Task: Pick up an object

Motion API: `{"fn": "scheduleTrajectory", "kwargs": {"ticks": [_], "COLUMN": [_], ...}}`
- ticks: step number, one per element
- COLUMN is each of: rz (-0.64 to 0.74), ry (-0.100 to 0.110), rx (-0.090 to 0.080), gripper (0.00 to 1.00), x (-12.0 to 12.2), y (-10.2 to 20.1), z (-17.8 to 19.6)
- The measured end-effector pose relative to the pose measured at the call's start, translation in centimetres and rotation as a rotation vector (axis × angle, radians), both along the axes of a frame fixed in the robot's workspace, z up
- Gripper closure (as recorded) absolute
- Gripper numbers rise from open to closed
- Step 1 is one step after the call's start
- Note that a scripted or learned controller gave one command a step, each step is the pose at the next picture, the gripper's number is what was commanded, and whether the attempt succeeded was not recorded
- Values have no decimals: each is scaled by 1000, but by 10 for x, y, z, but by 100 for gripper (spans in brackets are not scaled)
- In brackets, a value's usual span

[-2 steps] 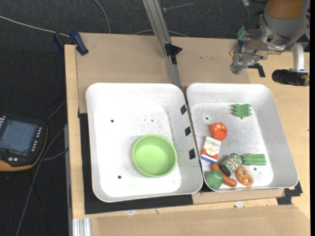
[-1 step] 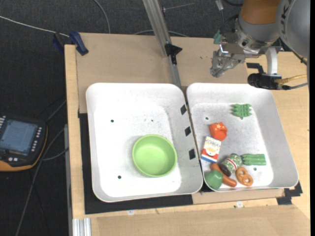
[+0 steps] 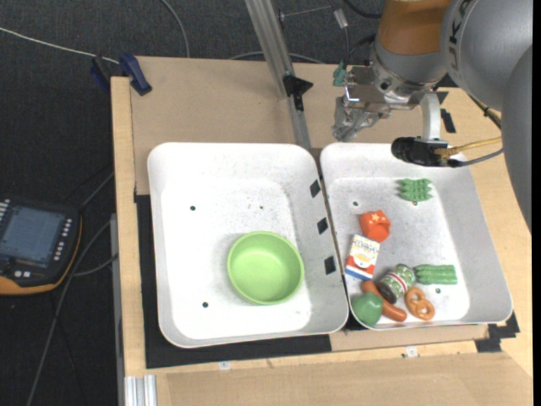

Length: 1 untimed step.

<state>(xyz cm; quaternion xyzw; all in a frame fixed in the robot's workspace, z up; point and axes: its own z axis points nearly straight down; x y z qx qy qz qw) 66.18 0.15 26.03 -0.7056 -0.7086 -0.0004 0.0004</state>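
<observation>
Brown worktop [image 3: 211,100] carries two white bins: the left bin [image 3: 169,184] holds a green bowl [image 3: 265,266], the right bin [image 3: 482,252] a cluster of small toys, among them a red pepper [image 3: 374,223] and a small carton [image 3: 363,256]. Above the right bin's far edge hangs the gripper [image 3: 348,128], holding nothing; how wide it stands I cannot tell.

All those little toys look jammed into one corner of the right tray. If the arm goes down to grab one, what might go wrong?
The pretzel, hot dog and green pepper lie packed against the right bin wall, so the tool may knock neighbours or hit the rim. The milk carton lies flat and might slip. The tool hangs above the bin's far edge, so a long reach could land off target.
</observation>
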Motion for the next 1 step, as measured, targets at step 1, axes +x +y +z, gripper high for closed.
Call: {"fn": "scheduleTrajectory", "kwargs": {"ticks": [1], "rz": [1], "ry": [1], "rx": [0], "gripper": [100], "x": [9], "y": [58], "z": [-10]}}
